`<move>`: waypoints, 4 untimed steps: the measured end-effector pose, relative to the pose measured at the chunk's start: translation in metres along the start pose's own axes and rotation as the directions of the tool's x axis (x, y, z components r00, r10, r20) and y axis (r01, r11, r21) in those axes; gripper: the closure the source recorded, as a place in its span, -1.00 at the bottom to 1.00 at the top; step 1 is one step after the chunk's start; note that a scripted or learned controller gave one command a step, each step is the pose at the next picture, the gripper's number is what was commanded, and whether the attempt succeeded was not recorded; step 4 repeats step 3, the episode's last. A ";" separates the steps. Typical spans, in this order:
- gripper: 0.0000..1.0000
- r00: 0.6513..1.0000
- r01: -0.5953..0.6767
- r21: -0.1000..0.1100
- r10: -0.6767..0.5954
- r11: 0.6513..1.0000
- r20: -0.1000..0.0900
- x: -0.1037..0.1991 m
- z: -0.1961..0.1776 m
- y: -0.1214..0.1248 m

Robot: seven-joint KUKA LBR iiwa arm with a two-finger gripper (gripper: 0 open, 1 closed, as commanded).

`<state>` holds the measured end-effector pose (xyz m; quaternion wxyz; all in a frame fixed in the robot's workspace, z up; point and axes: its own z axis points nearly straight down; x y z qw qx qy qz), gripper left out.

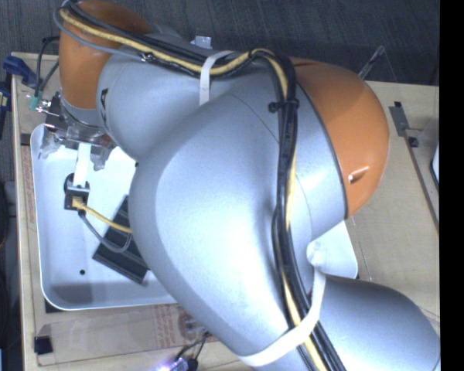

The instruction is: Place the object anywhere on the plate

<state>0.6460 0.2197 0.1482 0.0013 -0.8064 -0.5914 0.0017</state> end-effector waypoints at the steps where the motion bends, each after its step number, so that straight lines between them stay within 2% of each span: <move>1: -1.00 0.916 0.402 0.002 -0.402 0.916 0.001 -0.093 0.058 -0.005; 2: -1.00 1.000 0.017 0.000 -0.017 1.000 0.000 -0.044 0.057 -0.046; 3: -1.00 0.999 -0.055 -0.002 0.055 0.999 0.000 -0.088 0.057 -0.107; 4: -1.00 0.999 -0.055 -0.002 0.055 0.999 0.000 -0.088 0.057 -0.107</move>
